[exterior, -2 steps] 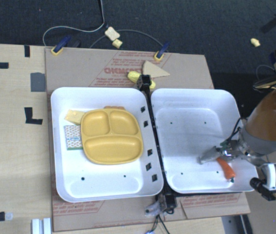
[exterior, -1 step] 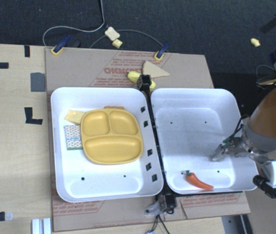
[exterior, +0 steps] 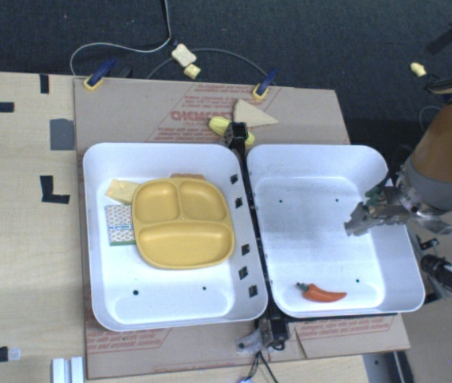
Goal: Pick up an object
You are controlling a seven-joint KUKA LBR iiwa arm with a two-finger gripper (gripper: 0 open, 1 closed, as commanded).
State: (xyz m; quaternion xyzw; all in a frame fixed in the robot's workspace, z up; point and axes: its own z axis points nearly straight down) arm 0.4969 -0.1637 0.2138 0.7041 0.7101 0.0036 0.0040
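A small red-orange chili pepper (exterior: 322, 294) lies near the front edge of the right bin (exterior: 305, 174). My gripper (exterior: 363, 218) hangs over the right side of that bin, well behind the pepper and apart from it. Its fingers are blurred and partly hidden by the wrist. The left bin (exterior: 106, 294) holds a yellow divided plate (exterior: 182, 222), with a pale yellow piece (exterior: 119, 190) and a small patterned packet (exterior: 119, 223) tucked against the plate's left side.
The two bins sit side by side on a cardboard sheet (exterior: 202, 106), joined by a black clip strip (exterior: 247, 238). Yellow clamps and cables lie behind the bins. The arm's grey body and orange band (exterior: 441, 154) stand at the right edge.
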